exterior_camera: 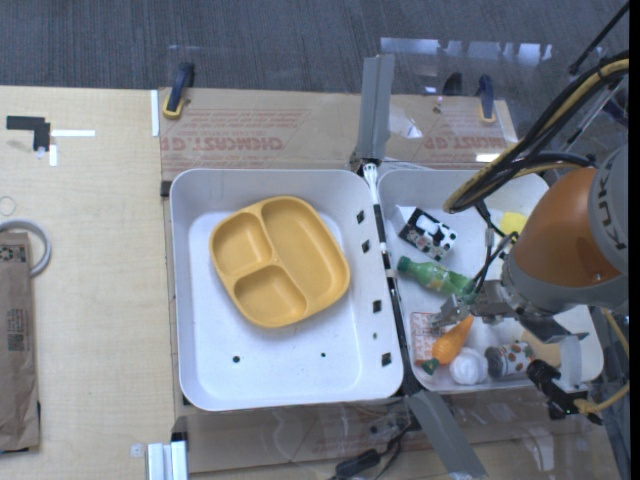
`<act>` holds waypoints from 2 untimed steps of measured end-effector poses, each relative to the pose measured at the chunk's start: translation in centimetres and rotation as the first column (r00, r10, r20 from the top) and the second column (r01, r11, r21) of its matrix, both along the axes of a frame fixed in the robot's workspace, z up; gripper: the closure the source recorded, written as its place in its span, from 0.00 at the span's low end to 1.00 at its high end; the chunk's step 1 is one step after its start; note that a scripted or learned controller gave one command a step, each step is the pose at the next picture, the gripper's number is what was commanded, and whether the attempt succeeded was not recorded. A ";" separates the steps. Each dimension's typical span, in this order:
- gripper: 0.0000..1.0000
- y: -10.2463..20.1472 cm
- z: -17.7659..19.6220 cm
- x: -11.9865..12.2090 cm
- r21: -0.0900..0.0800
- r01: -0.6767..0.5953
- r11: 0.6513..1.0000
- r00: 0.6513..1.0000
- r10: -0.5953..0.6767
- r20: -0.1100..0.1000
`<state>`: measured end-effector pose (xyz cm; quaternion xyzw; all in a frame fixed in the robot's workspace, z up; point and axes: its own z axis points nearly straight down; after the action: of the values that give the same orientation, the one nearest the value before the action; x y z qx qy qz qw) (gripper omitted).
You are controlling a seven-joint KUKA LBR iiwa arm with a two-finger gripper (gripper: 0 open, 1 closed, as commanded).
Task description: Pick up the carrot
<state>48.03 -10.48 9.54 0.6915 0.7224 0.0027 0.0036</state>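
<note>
Wrist: my orange band [568, 236] and grey wrist hang over the right bin [420, 180], covering its right half.
Gripper: my gripper [470, 308] sits low at the left edge of my wrist housing — from this slant I cannot tell how the jaws stand.
Carrot: the carrot [452, 341] lies in the right bin, just below my jaws and a touch to their left, close enough that contact can't be ruled out.
Long axis: it runs on a diagonal, orange body down-left, greenish tip up-right toward me.
Neighbours: a white ball [467, 369] just beyond the carrot's lower end; a green bottle [433, 273] on the far side of my jaws; a small black-and-white toy [430, 234] further off.
Judgement: a short descent, jaws set across that diagonal — the ball crowds the lower end.
Left bin: a yellow divided plate [278, 260], well apart from me.
</note>
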 end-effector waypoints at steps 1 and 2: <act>0.00 1.4 9.5 0.8 -0.001 0.041 0.999 0.999 -0.041 -0.012; 0.00 2.9 17.1 3.1 -0.002 0.251 0.968 0.968 -0.251 -0.011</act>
<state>51.12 -7.61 26.61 0.7773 0.6292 -0.0019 0.0000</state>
